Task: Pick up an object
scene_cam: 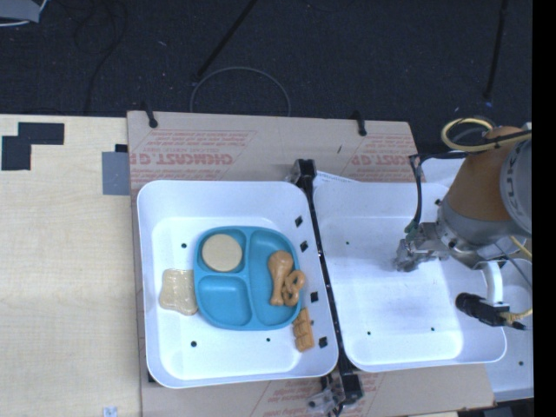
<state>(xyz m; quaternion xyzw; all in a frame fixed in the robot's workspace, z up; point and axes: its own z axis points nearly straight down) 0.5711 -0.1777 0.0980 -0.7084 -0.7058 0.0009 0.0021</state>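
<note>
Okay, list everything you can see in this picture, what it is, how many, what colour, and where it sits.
Shallow white plastic bins: two, white, side by side on the bench.
Blue divided plastic tray: one, blue, in the left bin.
Round tan disc: one, tan, in the tray's upper left compartment.
Knobbly brown piece: one, brown, in the tray's right compartment.
Pale beige slab: one, beige, left of the tray.
Small orange-brown lump: one, at the tray's lower right corner.
Grey arm with orange band: one, over the right bin.
End effector: one, grey, above the right bin's floor.
</note>
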